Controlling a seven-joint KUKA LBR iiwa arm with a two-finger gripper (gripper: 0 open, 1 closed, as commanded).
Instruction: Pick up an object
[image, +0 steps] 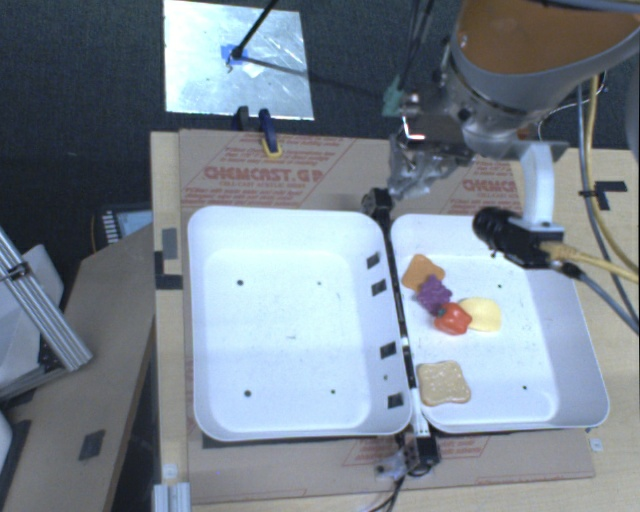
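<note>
Nearly all the pickable objects sit clustered in the right bin, toward its left half. A purple grape-like bunch with a knobbly surface lies at the middle of the cluster, touching a flat orange piece just behind it. In front of the grapes and against them sits a glossy red pepper-shaped toy, and a smooth pale yellow rounded piece touches its right side. Apart from these, nearer the front edge of the same bin, lies a tan slice of bread, flat with a speckled face.

The left bin is a shallow white tray with rounded corners, joined to its twin along a central seam fitted with small dark clips.

Up behind the bins' far edge, the gripper hangs over the cardboard, well apart from the cluster and beyond it. Whether its claw is spread or closed I cannot tell from this slant; nothing is visible in it. A black cylindrical part juts over the right bin's far corner.

Both bins rest on a brown printed cardboard sheet.
</note>
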